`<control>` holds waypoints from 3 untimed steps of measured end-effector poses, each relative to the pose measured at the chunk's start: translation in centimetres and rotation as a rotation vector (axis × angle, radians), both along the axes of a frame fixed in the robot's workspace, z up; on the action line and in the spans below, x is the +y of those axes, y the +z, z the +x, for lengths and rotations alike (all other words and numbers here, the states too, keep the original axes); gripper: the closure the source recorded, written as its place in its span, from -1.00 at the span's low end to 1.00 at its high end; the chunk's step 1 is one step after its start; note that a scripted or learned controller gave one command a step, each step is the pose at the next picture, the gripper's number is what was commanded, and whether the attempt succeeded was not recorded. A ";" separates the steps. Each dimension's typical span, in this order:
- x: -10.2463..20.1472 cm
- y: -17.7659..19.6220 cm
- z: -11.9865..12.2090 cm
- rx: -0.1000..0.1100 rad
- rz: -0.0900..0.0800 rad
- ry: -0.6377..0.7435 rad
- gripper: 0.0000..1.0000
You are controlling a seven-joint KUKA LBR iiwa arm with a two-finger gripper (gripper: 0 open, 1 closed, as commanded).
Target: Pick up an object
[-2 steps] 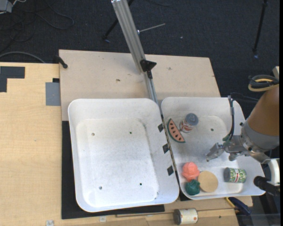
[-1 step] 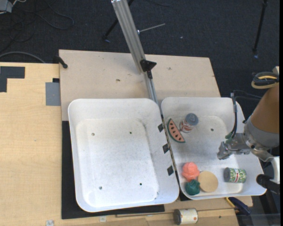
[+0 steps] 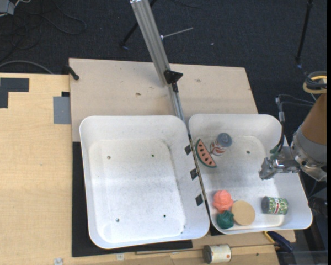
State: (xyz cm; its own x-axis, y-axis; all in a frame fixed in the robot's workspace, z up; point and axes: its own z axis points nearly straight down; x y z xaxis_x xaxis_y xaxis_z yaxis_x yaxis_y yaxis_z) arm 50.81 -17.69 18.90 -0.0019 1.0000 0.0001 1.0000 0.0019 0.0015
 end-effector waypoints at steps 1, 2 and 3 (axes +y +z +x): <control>-0.1 2.3 0.0 0.001 0.000 0.000 1.00; 4.1 1.6 1.9 0.004 0.002 0.002 1.00; 8.2 2.6 4.1 0.003 0.002 0.002 1.00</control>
State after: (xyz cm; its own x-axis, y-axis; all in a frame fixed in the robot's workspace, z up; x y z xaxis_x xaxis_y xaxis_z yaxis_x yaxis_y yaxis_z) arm 54.95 -9.53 21.51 -0.0036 1.0000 0.0023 1.0000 0.0036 -0.0012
